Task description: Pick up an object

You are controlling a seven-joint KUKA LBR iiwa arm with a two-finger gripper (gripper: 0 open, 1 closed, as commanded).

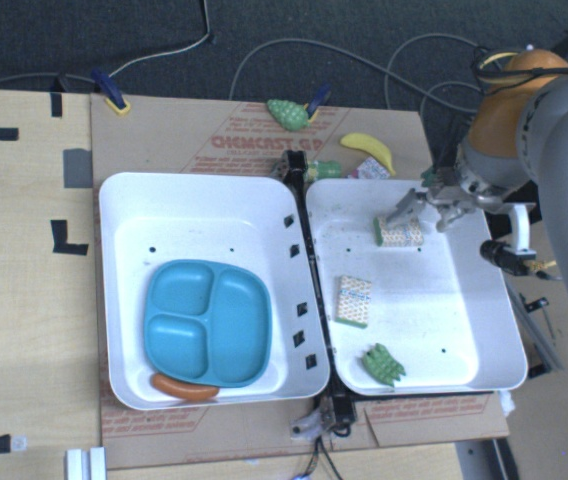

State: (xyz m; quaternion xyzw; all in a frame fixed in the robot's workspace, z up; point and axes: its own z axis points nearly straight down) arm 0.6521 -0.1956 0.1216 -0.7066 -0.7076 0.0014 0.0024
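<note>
Arm (524,118) reaches in from the right, over the right bin's (484,358) upper part. Jaws spread open, hanging over a small patterned packet (400,234) with a green edge, near the bin's back wall; nothing between them. Can't tell if a jaw tip touches the packet.

Right bin also holds a second patterned packet (354,300) near the middle-left, lying flat, and a green leafy toy (384,365) near the front wall. The three are well apart from each other.

Left bin (134,208) holds a blue divided plate (207,321) toward the front, with an orange sausage (184,387) just beside its front edge, against the bin's front wall.

Behind the bins on the cardboard-covered worktop (214,138): a green toy (286,114) with a blue clamp (316,99) beside it, a yellow banana (368,150), and a small pinkish item (372,170) just by the right bin's back rim. Another blue clamp (111,92) at the cardboard's back left corner. Cables (204,8) trail across the dark floor behind.
</note>
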